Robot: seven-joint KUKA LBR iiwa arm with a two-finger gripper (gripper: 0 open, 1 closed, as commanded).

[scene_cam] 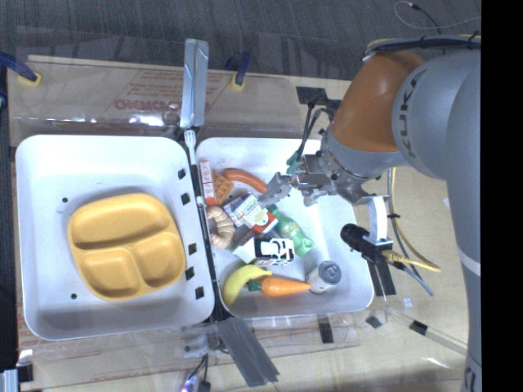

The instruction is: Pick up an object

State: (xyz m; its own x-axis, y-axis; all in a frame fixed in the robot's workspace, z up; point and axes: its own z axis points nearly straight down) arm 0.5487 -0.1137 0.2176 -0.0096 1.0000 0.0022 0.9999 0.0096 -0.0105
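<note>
My gripper (pixel 276 189) reaches into the right bin (pixel 347 299) from the right and hangs over the middle of a pile of objects. Just below and left of it lies a small printed snack packet (pixel 248 212). A green bottle (pixel 292 231) lies right under its tip. An orange sausage (pixel 244 178) lies to its upper left. Toward the front of the bin are a black-and-white block (pixel 274 251), a banana (pixel 241 281), a carrot (pixel 285 286) and a small grey can (pixel 328 273). I see nothing held in the gripper.
The left bin (pixel 41 219) holds a yellow tray (pixel 125 242) with compartments. A pale bread-like piece (pixel 219 225) and a red packet (pixel 219 189) sit against the right bin's left wall. The arm's big grey and orange body (pixel 392 113) covers that bin's back right corner.
</note>
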